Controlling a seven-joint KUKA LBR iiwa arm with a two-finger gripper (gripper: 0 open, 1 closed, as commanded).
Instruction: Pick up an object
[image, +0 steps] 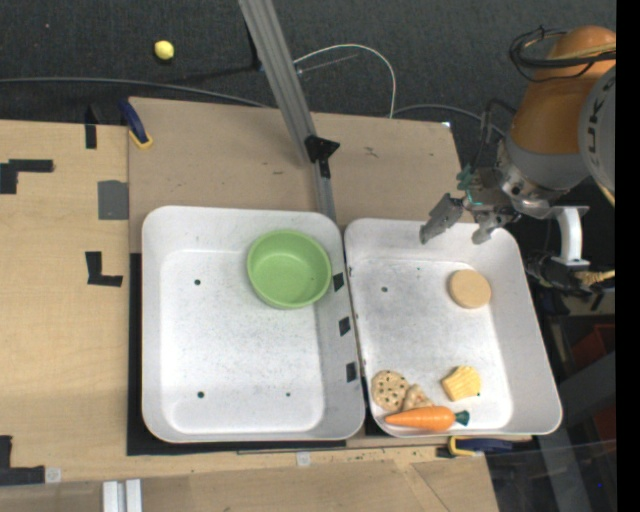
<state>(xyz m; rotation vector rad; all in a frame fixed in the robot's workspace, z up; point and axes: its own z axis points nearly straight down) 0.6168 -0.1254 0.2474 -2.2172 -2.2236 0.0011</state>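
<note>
The carrot (425, 419) lies along the near edge of the right bin (400, 270), orange with a green tip pointing right, and just behind it sit a speckled cookie (388, 388) and a yellow wedge of toy cheese (461, 382), the cookie touching the carrot. At the far right corner of that bin the gripper (461, 226) hangs with its two dark fingers spread apart and nothing between them, above the bin's back rim. The grey arm (560, 120) with its orange band reaches in behind it. Nearest the gripper, a round tan disc (469, 289) rests on the bin floor, apart from the fingers and well clear of the carrot group. In the left bin (190, 380) a green bowl (289, 268) stands upright near the back right corner. A small yellow ball (164, 49) lies on the dark floor beyond the bench.
</note>
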